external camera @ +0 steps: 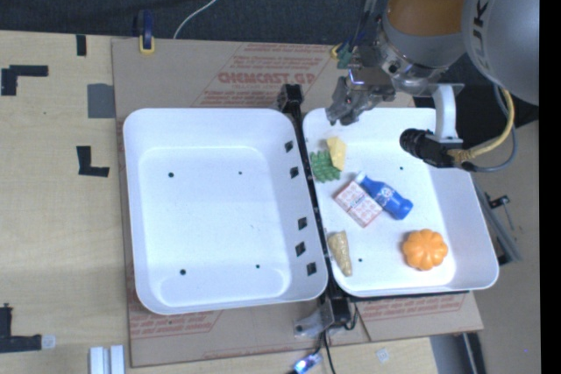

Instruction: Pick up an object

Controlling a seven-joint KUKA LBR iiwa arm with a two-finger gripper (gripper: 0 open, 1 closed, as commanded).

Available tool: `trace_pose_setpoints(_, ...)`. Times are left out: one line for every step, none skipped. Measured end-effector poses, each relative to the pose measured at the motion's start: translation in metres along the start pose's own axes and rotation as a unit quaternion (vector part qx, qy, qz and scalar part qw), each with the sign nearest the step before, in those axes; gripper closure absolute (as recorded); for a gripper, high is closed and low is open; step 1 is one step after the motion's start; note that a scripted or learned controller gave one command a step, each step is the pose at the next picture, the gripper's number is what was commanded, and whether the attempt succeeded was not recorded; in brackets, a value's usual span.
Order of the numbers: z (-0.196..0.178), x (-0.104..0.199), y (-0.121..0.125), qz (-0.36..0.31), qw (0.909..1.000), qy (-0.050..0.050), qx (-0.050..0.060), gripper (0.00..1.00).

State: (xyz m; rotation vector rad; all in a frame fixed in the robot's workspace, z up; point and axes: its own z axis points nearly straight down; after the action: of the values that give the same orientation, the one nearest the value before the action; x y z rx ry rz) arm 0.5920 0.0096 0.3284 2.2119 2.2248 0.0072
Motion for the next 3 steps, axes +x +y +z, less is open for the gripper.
trace_pose_setpoints(0.076,0.001,-0.067,0.003,0.9999,0.0,0.01,1.0)
trace_pose_setpoints(0.062,0.002,-0.063,0.002,1.0,0.0,0.005,1.0)
trace_pose_setpoints(0.081,-0.028,-0.059,0.004,1.0,-0.001,0.005,1.0)
